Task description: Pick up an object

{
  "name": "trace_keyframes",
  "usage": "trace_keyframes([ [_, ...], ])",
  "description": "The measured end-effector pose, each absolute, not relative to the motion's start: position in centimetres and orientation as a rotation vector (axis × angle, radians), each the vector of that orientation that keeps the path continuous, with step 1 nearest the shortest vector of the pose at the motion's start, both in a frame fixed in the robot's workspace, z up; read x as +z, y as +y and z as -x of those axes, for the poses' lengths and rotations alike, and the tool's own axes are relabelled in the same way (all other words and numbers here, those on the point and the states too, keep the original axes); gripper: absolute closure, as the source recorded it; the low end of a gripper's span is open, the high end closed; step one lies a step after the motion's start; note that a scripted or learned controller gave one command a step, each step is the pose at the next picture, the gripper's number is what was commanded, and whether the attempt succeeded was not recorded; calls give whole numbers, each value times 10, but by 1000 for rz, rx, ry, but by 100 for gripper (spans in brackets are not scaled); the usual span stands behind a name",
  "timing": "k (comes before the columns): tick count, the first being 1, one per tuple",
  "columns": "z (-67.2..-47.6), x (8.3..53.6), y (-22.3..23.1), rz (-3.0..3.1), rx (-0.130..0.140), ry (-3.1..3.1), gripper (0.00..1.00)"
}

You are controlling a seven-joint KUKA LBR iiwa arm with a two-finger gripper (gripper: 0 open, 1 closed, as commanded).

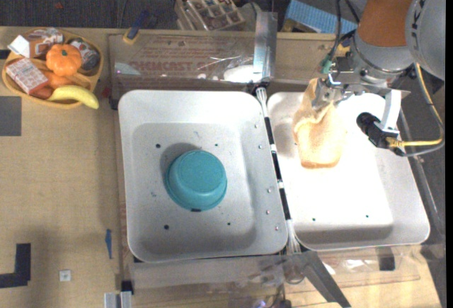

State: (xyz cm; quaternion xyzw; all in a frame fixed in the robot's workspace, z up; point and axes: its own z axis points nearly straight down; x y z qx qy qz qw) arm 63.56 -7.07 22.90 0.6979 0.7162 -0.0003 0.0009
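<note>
Already the gripper (pixel 327 95) pinches the top of a limp yellow-orange cloth (pixel 320 137), which dangles over the right bin (pixel 368 218). The pick looks nearly complete. The teal bowl (pixel 197 180) sits in the left bin (pixel 141 122).

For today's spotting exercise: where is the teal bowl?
The teal bowl sits upside down near the middle of the left bin, across the divider from the arm.

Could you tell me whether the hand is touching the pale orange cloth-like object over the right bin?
Touching: in the camera view, the hand pinches the top of the pale orange object, which hangs from it.
</note>
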Motion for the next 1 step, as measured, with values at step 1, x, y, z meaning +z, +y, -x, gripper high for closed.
trace_keyframes([
  [1,-644,184,-42,-2055,-4,2379,100],
])
